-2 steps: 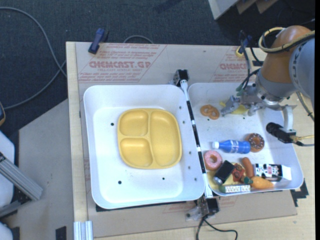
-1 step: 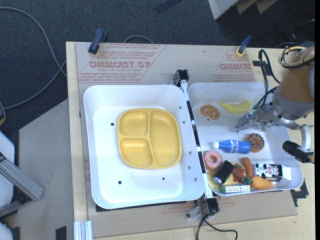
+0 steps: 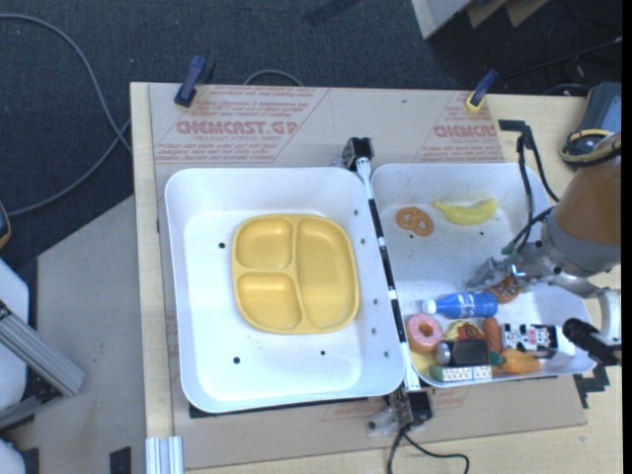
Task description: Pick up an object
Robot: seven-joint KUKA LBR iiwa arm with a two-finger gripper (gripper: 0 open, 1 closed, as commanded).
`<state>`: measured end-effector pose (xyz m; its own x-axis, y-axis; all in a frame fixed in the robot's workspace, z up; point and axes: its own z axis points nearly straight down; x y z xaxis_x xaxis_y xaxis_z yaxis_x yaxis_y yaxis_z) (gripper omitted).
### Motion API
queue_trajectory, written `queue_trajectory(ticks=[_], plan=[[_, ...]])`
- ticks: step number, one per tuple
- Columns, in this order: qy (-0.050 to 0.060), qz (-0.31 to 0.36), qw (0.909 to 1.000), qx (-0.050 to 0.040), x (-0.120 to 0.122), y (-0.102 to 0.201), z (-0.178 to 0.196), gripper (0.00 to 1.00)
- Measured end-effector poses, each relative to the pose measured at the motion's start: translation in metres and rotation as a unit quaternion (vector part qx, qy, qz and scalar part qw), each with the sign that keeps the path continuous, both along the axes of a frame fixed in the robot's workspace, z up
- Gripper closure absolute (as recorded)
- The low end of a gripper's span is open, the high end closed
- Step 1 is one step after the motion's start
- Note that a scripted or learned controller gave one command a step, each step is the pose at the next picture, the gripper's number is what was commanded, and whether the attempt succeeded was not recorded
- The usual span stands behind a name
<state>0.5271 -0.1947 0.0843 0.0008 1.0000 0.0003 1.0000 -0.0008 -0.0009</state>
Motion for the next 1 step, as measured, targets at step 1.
queue_trajectory(ticks=[1], plan=[[-0.001,0.0,1.0,-0.0002,0.0008,0.0003,0.01,1.0]])
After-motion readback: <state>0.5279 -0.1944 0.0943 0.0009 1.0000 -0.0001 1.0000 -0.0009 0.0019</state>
